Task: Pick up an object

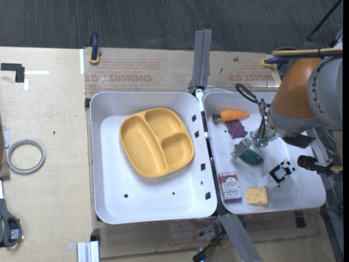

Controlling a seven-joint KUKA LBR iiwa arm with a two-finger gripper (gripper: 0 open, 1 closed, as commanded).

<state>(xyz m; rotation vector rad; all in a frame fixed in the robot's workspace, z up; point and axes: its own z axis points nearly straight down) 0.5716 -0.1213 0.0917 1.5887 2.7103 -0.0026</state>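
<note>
Light wooden bench (43, 212) carries two shallow white plastic bins: left bin (109, 201) sits right of bench centre, right bin (305, 198) touching its right edge. Well left of the left bin: grey tape ring (24, 156), scissors with grey handles (10, 231) near the front corner, small black L-shaped bracket (15, 70) toward the back. Printed brown cardboard sheet (142, 72) lies flat just behind the left bin.

A grey tape roll (25, 156) and scissors (10, 229) lie on the bench (49, 201) left of the bins.

Mirrored, illegible red print on cardboard sheet (136, 72)
</note>
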